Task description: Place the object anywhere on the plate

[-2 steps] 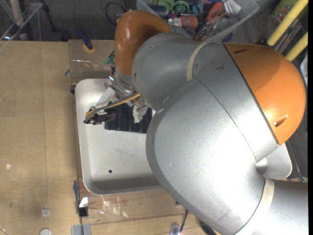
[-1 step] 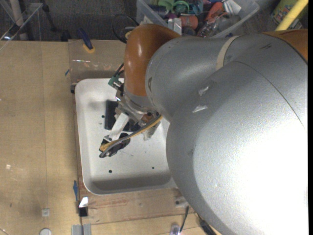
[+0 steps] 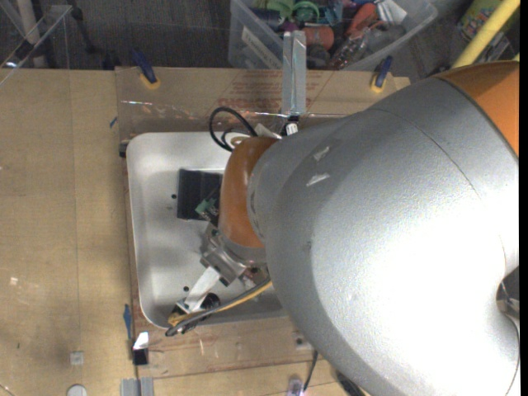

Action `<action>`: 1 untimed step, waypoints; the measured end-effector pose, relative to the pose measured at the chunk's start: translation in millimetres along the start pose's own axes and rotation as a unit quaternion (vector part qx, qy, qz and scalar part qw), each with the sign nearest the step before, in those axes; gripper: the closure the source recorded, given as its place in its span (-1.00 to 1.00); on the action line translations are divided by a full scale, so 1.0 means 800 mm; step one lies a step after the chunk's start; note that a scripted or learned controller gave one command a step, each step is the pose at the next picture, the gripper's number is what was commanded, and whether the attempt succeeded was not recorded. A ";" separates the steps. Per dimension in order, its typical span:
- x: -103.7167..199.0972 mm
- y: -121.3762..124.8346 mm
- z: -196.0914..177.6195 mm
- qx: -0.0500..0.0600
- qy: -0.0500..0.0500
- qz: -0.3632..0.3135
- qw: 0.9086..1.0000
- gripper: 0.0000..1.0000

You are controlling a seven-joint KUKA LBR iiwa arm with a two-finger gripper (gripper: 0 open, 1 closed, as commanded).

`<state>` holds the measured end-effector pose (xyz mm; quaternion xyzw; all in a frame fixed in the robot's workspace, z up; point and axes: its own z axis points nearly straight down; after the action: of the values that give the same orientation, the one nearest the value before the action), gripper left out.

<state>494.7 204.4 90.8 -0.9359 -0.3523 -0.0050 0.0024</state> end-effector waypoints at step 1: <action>0.096 0.048 -0.017 0.001 -0.007 0.013 1.000 -1.00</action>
<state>577.7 225.6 105.6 -0.9405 -0.3398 0.0018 0.0007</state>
